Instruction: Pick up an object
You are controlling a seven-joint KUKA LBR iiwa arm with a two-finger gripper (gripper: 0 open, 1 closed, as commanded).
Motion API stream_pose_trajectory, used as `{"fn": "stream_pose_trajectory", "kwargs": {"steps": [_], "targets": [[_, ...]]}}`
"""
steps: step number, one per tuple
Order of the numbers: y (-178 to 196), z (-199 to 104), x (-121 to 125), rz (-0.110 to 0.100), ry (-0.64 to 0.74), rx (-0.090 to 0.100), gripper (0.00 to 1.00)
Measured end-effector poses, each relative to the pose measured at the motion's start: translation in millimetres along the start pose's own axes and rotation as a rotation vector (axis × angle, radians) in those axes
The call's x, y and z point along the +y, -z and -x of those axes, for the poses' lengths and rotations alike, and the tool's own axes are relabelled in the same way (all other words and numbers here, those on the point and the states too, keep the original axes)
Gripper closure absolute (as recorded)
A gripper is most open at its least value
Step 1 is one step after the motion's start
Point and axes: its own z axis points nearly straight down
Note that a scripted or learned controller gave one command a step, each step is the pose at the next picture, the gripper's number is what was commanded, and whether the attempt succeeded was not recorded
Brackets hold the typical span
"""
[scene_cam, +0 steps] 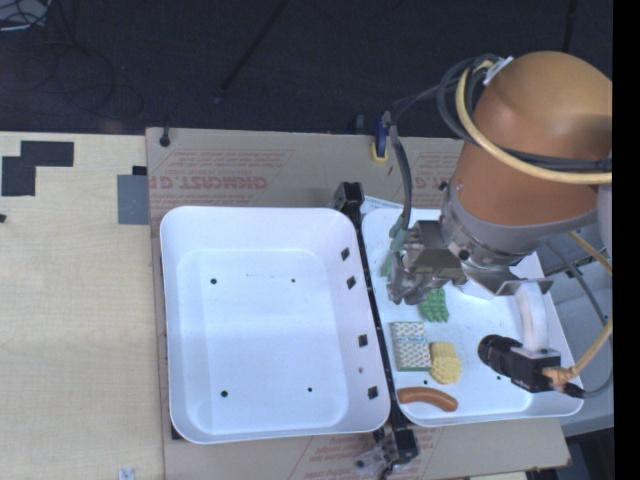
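Gripper is low in the right bin, near its left wall; can't tell if it's spread or closed. Green toy sits just beside it, the likely target. Risk: closing off-centre shoves the toy away, or it clips the wall. Patterned square, yellow corn and sausage crowd the front edge.

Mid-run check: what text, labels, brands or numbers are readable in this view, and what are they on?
Red printed lettering, upside down, along the far edge of the brown cardboard sheet: too blurred to read.
More red print on that sheet's near edge: too blurred to read.
Green-and-white patterned square packet: nothing legible.
No other text can be read.
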Motion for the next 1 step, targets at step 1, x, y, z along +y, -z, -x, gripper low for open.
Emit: {"fn": "stream_pose_trajectory", "kwargs": {"steps": [1], "targets": [[107.4,3.0,23.3,0.026,0.004,0.003,1.00]]}}
